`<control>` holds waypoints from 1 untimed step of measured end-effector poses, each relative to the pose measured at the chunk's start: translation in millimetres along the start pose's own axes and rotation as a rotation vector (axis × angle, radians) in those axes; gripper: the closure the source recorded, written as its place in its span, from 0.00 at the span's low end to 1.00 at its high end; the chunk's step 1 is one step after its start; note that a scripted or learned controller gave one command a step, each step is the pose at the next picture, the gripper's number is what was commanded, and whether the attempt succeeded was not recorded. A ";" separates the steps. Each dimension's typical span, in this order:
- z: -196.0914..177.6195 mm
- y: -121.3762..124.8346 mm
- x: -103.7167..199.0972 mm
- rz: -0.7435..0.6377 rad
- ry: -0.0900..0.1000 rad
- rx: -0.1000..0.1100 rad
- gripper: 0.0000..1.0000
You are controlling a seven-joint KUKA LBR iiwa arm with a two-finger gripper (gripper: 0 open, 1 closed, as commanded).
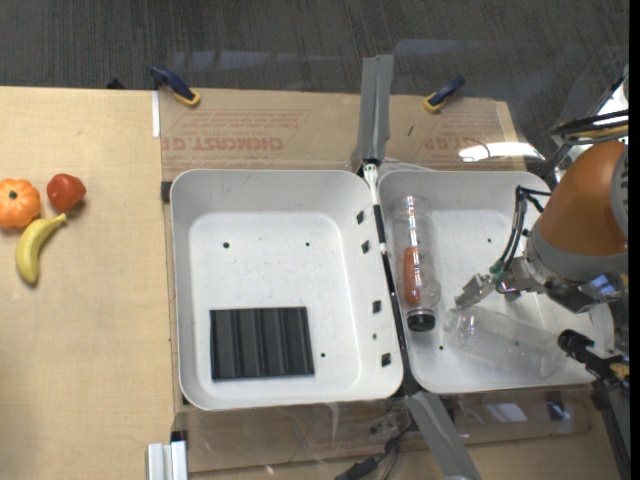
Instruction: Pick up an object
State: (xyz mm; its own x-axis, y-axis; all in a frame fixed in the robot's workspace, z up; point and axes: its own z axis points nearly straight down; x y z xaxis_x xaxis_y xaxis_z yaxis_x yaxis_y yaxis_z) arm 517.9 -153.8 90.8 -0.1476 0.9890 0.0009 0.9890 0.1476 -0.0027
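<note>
Right bin (440, 183): gripper (480, 290) at centre, finger state not discernible, poised by a clear plastic cup (500, 340) lying at five o'clock; clear bottle (417, 263) at nine o'clock; risk: slick, rounded cup rolls away or slips on closing.

My arm (590, 208) runs off the right edge, so its upper links are cut away. My gripper (478, 290) is small and partly masked by the wrist; finger state unreadable. Clear bottle (500, 340) beneath it: outline faint against the right bin (455, 190), ends hard to separate. Label on the capped tube (415, 263) too small to read
</note>
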 end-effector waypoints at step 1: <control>-34.4 25.0 -33.8 0.081 -0.002 -0.003 0.00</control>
State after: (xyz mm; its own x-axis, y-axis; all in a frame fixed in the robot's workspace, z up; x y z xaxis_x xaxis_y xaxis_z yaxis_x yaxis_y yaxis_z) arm 547.7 -183.5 125.1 -0.0672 0.9977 -0.0014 0.9977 0.0672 -0.0001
